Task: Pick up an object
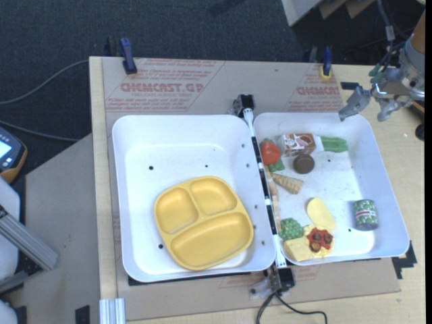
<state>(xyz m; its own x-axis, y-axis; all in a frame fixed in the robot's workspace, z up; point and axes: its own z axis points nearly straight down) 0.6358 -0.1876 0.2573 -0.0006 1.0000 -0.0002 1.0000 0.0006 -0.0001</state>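
A brown board (202,86) with red lettering covers the bench, held at its far edge by two blue clamps (126,54). On it sit two white bins side by side; the left bin (135,147) holds a yellow divided plate (202,223) lying flat near its front. A grey cable (40,86) runs over the dark carpet (135,12) to the left. A black cable (297,309) trails from the board's near edge.

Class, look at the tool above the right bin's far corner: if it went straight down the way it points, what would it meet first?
Probably the right bin's far rim or bare floor just inside it. The tool hangs over that corner, beyond the green piece. Depth is unclear from this slanted view, so it might miss the bin.
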